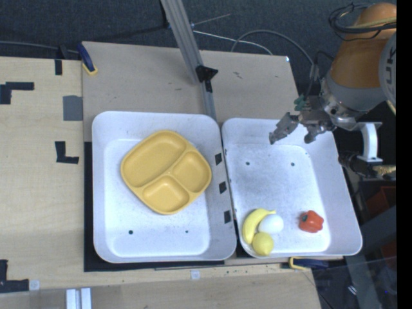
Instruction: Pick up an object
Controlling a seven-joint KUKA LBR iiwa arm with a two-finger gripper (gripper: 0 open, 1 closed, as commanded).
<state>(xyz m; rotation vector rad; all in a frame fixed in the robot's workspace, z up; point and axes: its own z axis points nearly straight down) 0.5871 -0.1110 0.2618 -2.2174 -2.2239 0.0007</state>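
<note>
My gripper hangs over the far edge of the right bin, its two fingers spread open with nothing between them. In the near part of that bin lie a yellow banana, a white egg-shaped thing, a yellow lemon and a red pepper-like thing. The banana, egg and lemon touch each other in the near left corner. The red thing sits apart to their right. All of them lie well below the gripper in the view.
The left bin holds a yellow divided plate. A grey metal pole slants down from the top to the gap between the bins. Cables run along the bench behind the right bin.
</note>
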